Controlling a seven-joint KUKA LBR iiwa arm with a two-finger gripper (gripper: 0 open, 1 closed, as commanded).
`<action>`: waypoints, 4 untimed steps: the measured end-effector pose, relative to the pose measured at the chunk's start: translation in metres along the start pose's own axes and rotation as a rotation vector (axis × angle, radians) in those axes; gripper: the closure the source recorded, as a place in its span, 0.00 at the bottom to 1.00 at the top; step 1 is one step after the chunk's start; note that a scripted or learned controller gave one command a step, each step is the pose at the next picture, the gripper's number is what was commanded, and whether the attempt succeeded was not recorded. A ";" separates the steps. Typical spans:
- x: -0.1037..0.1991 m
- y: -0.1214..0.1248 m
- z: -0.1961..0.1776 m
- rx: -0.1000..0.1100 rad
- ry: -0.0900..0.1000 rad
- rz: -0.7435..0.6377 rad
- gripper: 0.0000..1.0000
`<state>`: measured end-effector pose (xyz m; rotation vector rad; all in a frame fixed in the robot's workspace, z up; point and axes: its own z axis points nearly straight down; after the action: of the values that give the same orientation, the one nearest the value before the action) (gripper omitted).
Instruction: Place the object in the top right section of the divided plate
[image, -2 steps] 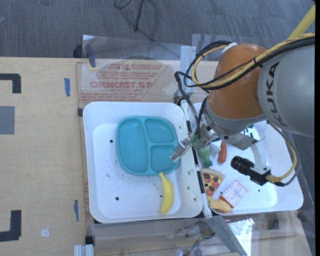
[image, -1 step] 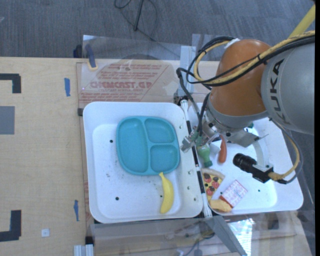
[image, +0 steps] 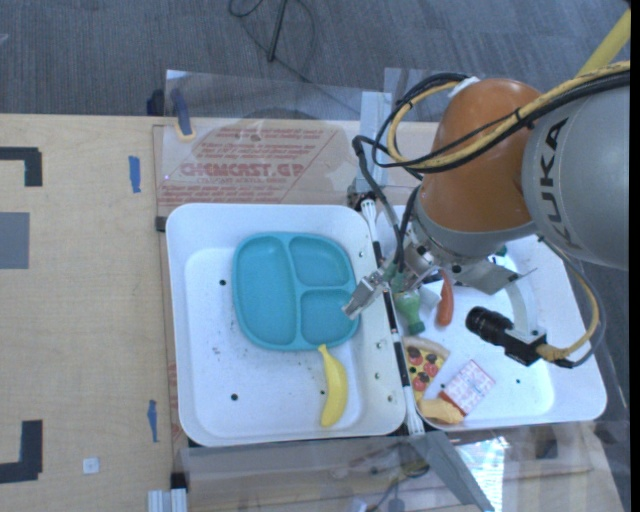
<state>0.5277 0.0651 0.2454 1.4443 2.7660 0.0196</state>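
Note:
A teal divided plate (image: 268, 295) lies in the left bin (image: 195, 340), with one large section and two smaller ones on its right side; nothing lies in any of them. My gripper (image: 366, 294) hangs over the ridge between the two bins, its metal tip reaching the plate's right rim. A green toy (image: 408, 306) sits just right of the gripper in the right bin, partly under the wrist. I see nothing clearly held.
A yellow banana (image: 333, 386) lies below the plate in the left bin. The right bin (image: 575, 395) holds an orange carrot-like piece (image: 445, 303), a pizza slice (image: 425, 364) and a pink-and-white packet (image: 468, 385). The arm covers that bin's upper part.

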 end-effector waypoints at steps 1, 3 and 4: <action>-0.002 0.001 -0.010 -0.004 -0.003 0.002 1.00; 0.027 0.003 0.024 0.018 0.012 -0.048 1.00; 0.026 0.004 0.014 0.014 0.010 -0.047 1.00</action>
<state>0.5161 0.0886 0.2314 1.3860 2.8129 0.0065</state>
